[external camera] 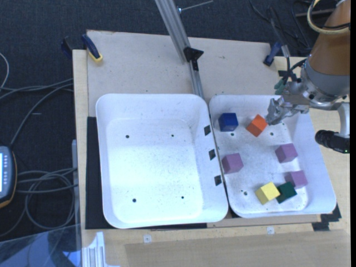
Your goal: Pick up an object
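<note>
Sitting in the right bin (311, 149), orange cube (256, 125) lies near its back, blue cube (228, 122) just left of it. Tool (273, 117) hangs just right of the orange cube (grip state: cannot tell). 3 purple cubes (286, 152), yellow cube (267, 192), green cube (287, 192) nearer front. Left bin (111, 115) beside it.

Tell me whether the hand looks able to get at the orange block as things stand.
Probably yes. The hand hangs just right of the orange block, which lies uncovered in the right bin. The blue block on its left stands apart, so nothing seems to bar the way.
</note>
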### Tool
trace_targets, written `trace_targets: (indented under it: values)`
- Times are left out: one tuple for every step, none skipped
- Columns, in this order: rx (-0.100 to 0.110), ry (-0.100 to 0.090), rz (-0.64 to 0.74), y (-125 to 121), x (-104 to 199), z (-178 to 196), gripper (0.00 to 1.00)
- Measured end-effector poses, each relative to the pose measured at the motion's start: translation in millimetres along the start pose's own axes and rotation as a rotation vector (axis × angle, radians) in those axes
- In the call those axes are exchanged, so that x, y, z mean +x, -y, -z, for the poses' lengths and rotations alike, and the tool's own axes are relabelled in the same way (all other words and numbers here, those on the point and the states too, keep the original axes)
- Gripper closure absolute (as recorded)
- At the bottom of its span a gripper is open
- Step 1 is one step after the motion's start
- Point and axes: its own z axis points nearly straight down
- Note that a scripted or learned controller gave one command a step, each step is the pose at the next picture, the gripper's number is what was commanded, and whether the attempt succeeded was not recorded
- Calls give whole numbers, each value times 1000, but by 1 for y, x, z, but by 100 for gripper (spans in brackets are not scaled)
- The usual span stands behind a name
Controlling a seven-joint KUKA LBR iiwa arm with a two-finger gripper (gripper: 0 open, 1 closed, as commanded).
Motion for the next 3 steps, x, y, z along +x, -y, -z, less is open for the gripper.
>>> trace_targets:
  values:
    - [1, -1, -1, -12, 47, 1, 100]
    - [7, -2, -1, -15, 106, -14, 100]
    - [2, -1, -1, -20, 154, -9, 100]
